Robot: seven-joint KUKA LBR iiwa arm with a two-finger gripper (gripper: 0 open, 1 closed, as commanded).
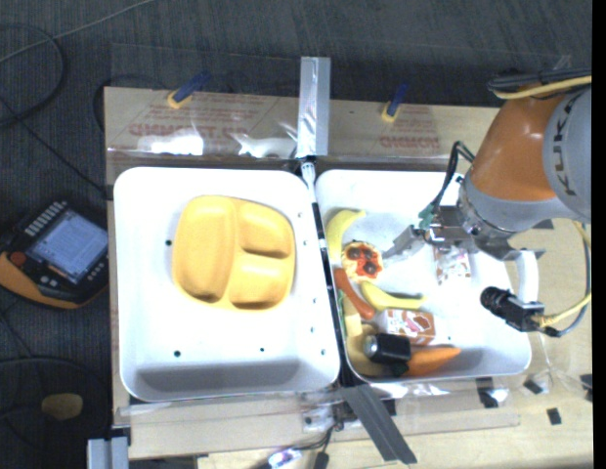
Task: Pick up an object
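– Dark carpet [283,18] lies all around the bench [459,125], with cables trailing over it. So where are the things you could pick?

– All in the right bin [489,345], crowded against its left wall. A yellow banana [342,228] curves at the far end. Just below it sits a small red and orange piece [363,257]. A second banana [393,298] lies across the middle, and a long orange piece [354,301] slants beside it. Nearer the front rim an orange packet [412,322] touches a black object [386,346], and a carrot [432,358] lies along that rim.

– And you?

– My gripper [435,247] hangs over the bare middle of that bin, to the right of the pile and apart from it. Nothing from the pile sits in my grasp. Whether my grip is wide or closed I cannot tell; my own wrist covers it from above. My orange band [508,154] shows over the bin's far right corner.

– What about the other side?

– The left bin [132,291] holds a yellow divided tray [233,252], lying flat near its middle. A metal strip [315,96] runs back from the seam between the bins. A blue clamp [186,90] and a yellow clamp [393,106] grip the bench's far edge. Off to the left, on the carpet, lies a handheld control pad [54,254] with a lit screen.
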